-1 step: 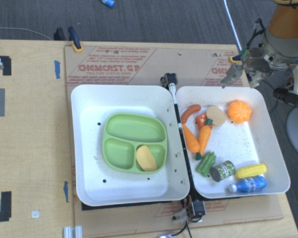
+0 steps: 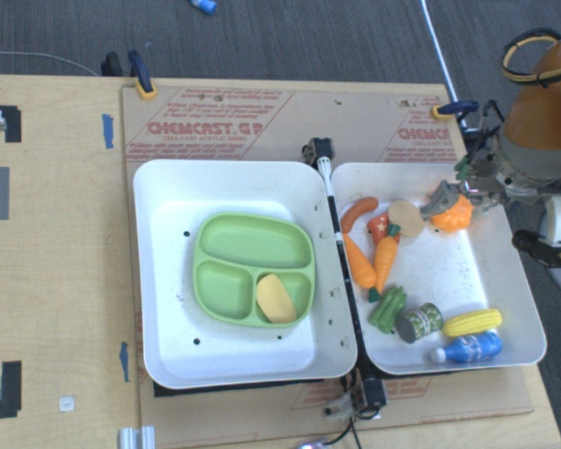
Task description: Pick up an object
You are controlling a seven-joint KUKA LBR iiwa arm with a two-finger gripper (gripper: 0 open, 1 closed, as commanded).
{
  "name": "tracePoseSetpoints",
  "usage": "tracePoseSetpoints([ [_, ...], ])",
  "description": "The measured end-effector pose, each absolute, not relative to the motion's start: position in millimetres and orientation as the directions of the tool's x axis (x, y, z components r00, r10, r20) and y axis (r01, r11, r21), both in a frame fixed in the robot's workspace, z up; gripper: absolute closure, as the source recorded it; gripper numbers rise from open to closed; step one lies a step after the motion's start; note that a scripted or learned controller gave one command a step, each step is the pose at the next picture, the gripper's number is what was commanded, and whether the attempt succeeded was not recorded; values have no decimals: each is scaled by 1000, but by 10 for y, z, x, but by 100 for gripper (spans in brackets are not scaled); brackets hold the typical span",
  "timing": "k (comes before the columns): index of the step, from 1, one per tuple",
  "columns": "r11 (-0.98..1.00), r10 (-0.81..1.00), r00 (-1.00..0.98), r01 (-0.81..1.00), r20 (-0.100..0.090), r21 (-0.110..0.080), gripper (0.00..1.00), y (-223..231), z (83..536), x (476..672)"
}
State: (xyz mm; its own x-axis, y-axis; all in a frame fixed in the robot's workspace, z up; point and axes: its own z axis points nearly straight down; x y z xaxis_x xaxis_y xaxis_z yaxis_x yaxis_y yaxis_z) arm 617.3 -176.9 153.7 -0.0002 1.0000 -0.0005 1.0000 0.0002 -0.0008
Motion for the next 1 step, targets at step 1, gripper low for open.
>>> tracePoseSetpoints([
  [1,0,1000,0,1000,-1,3,0,-1923,857,6111],
])
